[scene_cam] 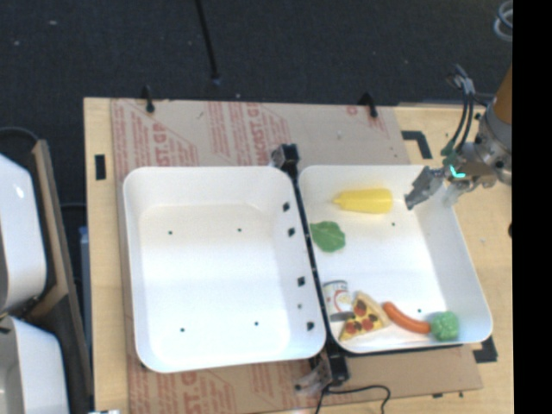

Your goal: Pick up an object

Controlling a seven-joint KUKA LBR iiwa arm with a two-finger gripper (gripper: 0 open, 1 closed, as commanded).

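From where I stood, the end effector (429, 186) hung above the right bin's (461, 257) far right edge (open or closed, I could not tell), while the nearest object, a yellow corn toy (363, 200), lay unpicked just beside it.

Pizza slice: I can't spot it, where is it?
The pizza slice lies along the right bin's near edge, between the small can and the sausage.

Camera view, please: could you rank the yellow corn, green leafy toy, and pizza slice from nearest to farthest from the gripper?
Measured from the gripper, at the right bin's far right edge:
1. Yellow corn, just to its left.
2. Green leafy toy, near the divider.
3. Pizza slice, at the near edge.
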